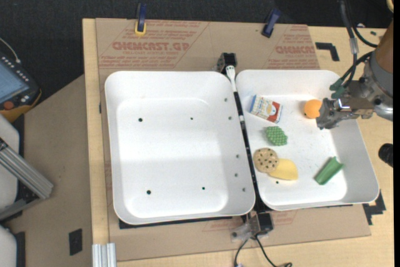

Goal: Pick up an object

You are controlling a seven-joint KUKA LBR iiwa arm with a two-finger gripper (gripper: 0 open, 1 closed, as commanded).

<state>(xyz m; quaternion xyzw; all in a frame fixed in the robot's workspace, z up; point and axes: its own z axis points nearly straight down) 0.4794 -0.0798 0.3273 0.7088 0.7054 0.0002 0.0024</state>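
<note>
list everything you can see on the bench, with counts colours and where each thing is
left bin: 1, white, left half of the bench
right bin: 1, white, right half, holds all the small items
small carton: 1, white with blue and red print, upper left of the right bin
orange ball: 1, orange, upper right of the right bin, just left of the gripper
green textured piece: 1, green, middle of the right bin
cookie: 1, tan with dark chips, lower left of the right bin
yellow piece: 1, yellow, touching the cookie's right side
green stick: 1, green, lower right of the right bin
clamps: 2, blue, far edge of the board
gripper: 1, grey, over the right bin's right side
</note>
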